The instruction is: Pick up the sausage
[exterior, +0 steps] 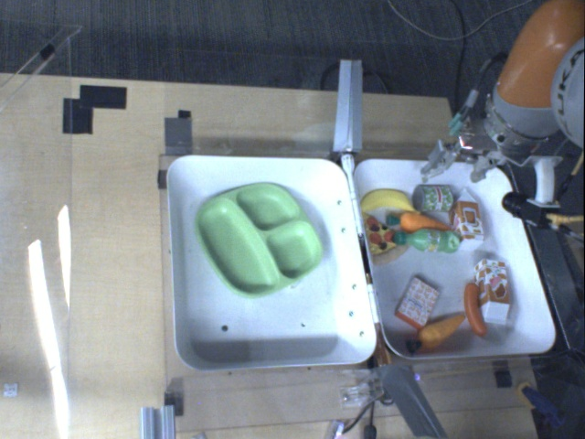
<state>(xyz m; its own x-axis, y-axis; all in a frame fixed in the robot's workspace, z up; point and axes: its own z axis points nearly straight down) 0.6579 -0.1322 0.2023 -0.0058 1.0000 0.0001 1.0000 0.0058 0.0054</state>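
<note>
The sausage (472,308), a short red-orange link, lies near the front right of the right bin (535,341). It rests against a small white carton (494,292). My gripper (457,163) hangs over the back edge of that bin, well behind the sausage, just above a small can (434,198). Its fingers (436,160) stand apart, open, with nothing between them.
The right bin also holds a banana (384,200), a carrot (426,221), a green vegetable (433,240), a pizza slice (381,237), a red snack box (467,219), a waffle-like square (418,301) and an orange item (441,329). A green divided plate (260,237) lies in the left bin (192,337).
</note>
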